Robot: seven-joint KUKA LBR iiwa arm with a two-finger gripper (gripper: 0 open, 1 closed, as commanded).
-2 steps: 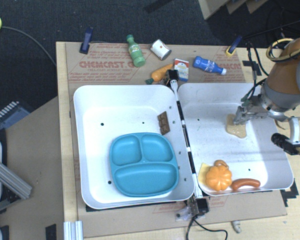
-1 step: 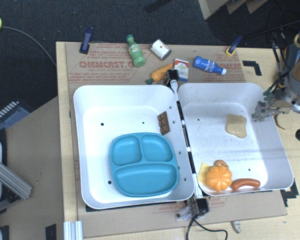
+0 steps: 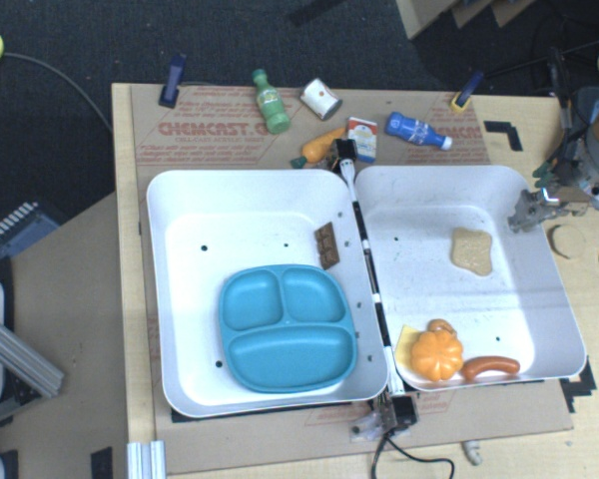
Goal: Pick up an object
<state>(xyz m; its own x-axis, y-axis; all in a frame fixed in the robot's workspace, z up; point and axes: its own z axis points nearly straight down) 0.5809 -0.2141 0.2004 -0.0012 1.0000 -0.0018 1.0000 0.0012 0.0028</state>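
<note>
grey metal at the far right edge is all that is showing of the arm, which is reaching in over the right rim of the right bin [image 3: 539, 297]. the gripper [image 3: 527, 215] is hanging just at that rim, apart from everything lying inside; it is small and partly cut off, so i cannot tell how it is set, and nothing is showing in its grasp.

inside the right bin, a tan bread slice [image 3: 472, 251] is lying flat toward the middle, well apart from the gripper. at the near left corner an orange pumpkin [image 3: 437, 353] is sitting on a yellow cheese wedge [image 3: 407, 347], with a hot dog sausage [image 3: 491, 368] lying just beside it along the near wall.

the left bin [image 3: 180, 267] is holding a blue divided plate [image 3: 287, 327] toward its near side, and a brown chocolate bar [image 3: 326, 244] is lying close to the right wall.

beyond the bins, on the cardboard bench top [image 3: 220, 118], a green bottle [image 3: 273, 102], a white can [image 3: 320, 98], a small carton [image 3: 361, 137], a blue bottle [image 3: 417, 131] and an orange item [image 3: 319, 148] are lying scattered; the orange item is partly hidden and hard to name. two blue clamps [image 3: 172, 79] are gripping the far edge.
</note>
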